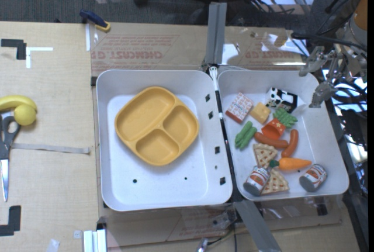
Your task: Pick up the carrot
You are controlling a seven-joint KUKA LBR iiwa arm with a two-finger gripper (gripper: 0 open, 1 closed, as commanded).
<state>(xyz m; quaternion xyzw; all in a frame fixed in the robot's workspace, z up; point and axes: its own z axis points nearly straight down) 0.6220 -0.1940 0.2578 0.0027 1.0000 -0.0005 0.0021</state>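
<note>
Scissors (6, 148) and a yellow banana (18, 109) lie at the bench's (52, 81) left edge, well apart from both bins. Next comes the left bin (117, 192), carrying a yellow divided plate (156, 125) toward its upper left. The right bin (333, 145) is crowded with toy food: a red-and-white box (239, 107) near its upper left, a green pea pod (245, 134) below that, a cheese wedge (260, 112), a black-and-white cow piece (282, 97), a sausage (272, 141) and a pizza slice (265, 155). The carrot (294, 164) lies near the bin's lower right, lengthwise, its green end touching the pizza slice, with one can (256, 180) to its lower left and another can (314, 177) just beside its tip. The gripper (321, 78) hangs over the right bin's upper right corner, well apart from the carrot; whether it is wide or narrow cannot be told.
</note>
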